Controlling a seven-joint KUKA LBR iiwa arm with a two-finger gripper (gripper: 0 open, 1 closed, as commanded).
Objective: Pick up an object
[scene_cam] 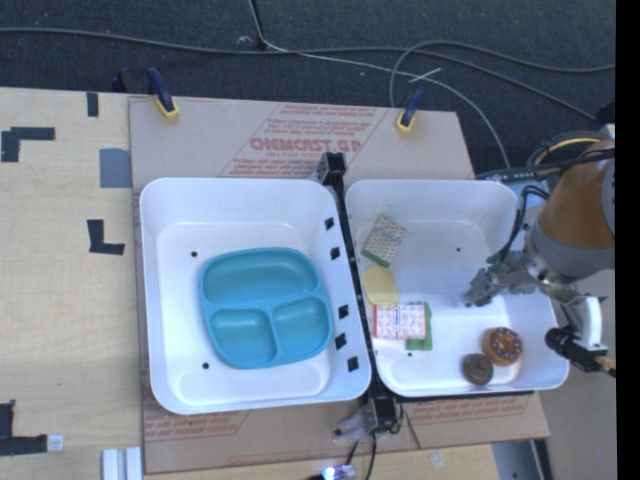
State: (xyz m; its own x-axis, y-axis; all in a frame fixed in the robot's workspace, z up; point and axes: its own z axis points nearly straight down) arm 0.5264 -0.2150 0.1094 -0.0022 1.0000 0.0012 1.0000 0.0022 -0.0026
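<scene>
Two shallow white bins sit side by side on a sheet of cardboard (300,143) that covers the worktop (60,268). The left bin (160,268) carries a blue plate (265,306) with three compartments, lying flat near the middle of its floor. The right bin (450,203) carries the small things: a checked, tan packet (384,238) near its left wall, a pale yellow block (380,287) just below that, and a red-and-white packet (399,321) over something green (420,340), close to the left wall toward the near edge. Near the right bin's near right corner lie a doughnut (502,345) with dark icing and, just beside it on the left, a brown round cookie (478,369). The arm (575,213) comes in over the right wall of this bin, and its pincer (484,288) hangs low over the bare floor by the right side, above the doughnut and well apart from the packets; nothing shows between its fingers, and whether they stand wide or narrow cannot be told. Two clamps (163,96) hold the cardboard's far edge.
</scene>
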